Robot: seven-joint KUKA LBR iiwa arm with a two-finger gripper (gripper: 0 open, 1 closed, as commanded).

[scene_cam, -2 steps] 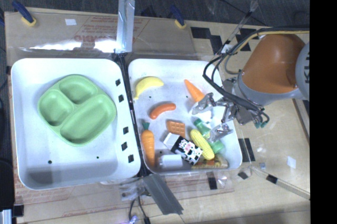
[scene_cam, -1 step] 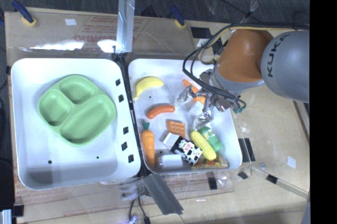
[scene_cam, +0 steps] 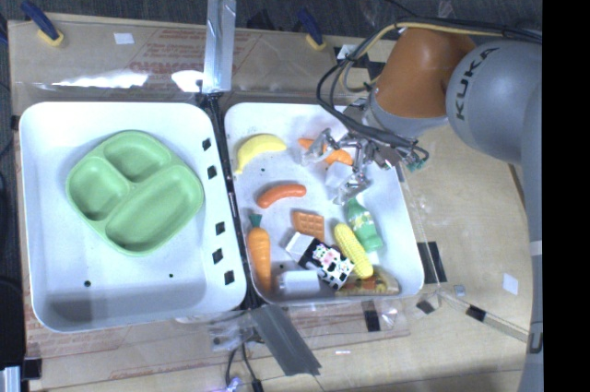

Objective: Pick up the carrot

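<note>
The carrot [scene_cam: 259,257] is orange with a small green top. It lies along the left wall of the right bin [scene_cam: 402,207], near the front corner, with its tip toward the front. My gripper [scene_cam: 348,167] hangs over the back right part of that bin, well away from the carrot and to its upper right. A small orange piece [scene_cam: 338,156] sits right by the gripper; whether the two touch is unclear. Nothing links the gripper to the carrot.
The right bin also holds a banana [scene_cam: 261,146], a red sausage [scene_cam: 280,193], an orange waffle piece [scene_cam: 308,221], a corn cob [scene_cam: 352,250], a green bottle [scene_cam: 363,228] and a cow-patterned block [scene_cam: 331,264]. A green divided plate [scene_cam: 135,189] lies in the left bin [scene_cam: 55,289].
</note>
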